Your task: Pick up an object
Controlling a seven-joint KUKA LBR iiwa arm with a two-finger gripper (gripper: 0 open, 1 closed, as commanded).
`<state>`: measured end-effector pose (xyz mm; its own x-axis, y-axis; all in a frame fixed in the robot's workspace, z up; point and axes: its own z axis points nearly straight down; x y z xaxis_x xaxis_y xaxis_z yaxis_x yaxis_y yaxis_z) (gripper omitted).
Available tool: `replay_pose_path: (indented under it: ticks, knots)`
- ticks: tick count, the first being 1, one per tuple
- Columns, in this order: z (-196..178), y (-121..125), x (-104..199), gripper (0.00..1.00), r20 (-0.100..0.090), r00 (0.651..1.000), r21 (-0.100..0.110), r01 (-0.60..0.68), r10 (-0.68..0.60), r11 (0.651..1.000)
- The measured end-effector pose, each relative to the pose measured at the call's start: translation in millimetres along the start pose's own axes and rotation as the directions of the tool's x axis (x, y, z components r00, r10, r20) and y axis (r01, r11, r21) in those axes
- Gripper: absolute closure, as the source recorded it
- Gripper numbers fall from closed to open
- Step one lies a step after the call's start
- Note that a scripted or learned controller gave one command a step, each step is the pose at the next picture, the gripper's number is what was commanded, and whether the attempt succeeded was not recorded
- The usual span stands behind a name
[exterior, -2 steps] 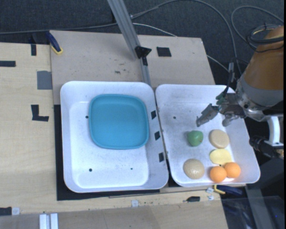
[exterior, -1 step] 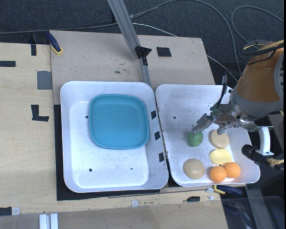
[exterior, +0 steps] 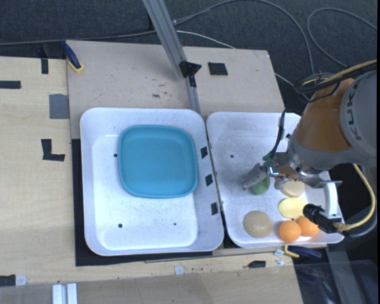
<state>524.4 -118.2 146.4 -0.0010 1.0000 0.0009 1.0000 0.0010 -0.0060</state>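
Camera view, nearest edge: two orange balls (exterior: 297,228) lie touching in the lower right corner of the right bin (exterior: 231,170), with a tan round object (exterior: 258,223) just left of them.
Above those: a yellow piece (exterior: 291,207) and a beige piece (exterior: 293,188) sit beside each other.
Gripper (exterior: 256,181): low in the right bin, right at a small green object (exterior: 261,185); whether it grips it, I cannot tell.
Arm (exterior: 326,128): grey and orange, coming in from the right of the frame.
Left bin (exterior: 98,189): holds a blue plate (exterior: 157,161), centre left.
Far bench: a grey pole (exterior: 171,40) slants to the top.
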Motion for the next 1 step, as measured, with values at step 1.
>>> replay_pose_path:
  ticks: [1]
  knots:
    - [52.6, -1.2, 0.4, 0.00, 0.000, 1.000, -0.001, -0.001, 0.001, 1.000]
